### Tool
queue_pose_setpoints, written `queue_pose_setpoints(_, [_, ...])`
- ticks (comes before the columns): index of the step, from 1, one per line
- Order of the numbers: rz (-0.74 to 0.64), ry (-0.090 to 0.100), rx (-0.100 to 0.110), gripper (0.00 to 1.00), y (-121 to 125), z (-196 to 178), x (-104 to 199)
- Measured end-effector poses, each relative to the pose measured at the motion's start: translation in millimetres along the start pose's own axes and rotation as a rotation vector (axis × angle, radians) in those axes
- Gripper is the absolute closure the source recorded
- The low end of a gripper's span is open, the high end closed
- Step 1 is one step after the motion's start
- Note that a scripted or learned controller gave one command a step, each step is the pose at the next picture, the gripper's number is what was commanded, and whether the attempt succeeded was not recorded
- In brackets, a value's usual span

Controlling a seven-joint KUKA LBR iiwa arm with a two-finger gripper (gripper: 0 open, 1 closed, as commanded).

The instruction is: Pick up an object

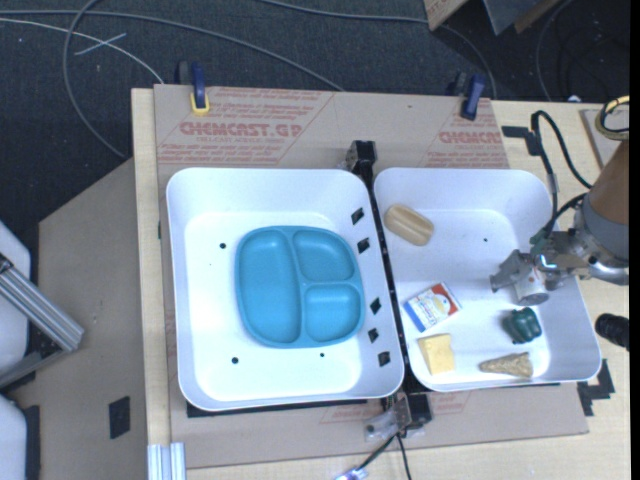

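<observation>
In the right bin lie a tan bread roll, a small red, white and blue carton, a yellow block, a tan wedge and a dark green object. My gripper reaches in from the right over this bin's right half. It sits just above the dark green object in the view and to the right of the carton. Nothing can be made out in its grasp.
The left bin holds a blue divided plate. A black divider with clips runs between the bins. Cables hang near the arm at the right. Clamps hold the board's far edge.
</observation>
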State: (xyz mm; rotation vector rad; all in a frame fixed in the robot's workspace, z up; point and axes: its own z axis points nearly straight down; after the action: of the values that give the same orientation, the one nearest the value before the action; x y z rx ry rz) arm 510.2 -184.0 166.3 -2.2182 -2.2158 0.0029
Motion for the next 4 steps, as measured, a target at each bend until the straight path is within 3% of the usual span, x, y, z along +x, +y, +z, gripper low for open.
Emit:
queue_pose_setpoints(1, [-0.005, 0.006, -0.004, 0.0, 2, 60, 4])
queue_pose_setpoints(2, [-0.009, 0.012, -0.004, 0.0, 6, 80, 11])
queue_pose_setpoints(3, [-0.005, 0.004, -0.005, 1.0, 4, 71, 8])
queue_pose_setpoints(4, [-0.002, -0.004, -0.011, 1.0, -3, 16, 14])
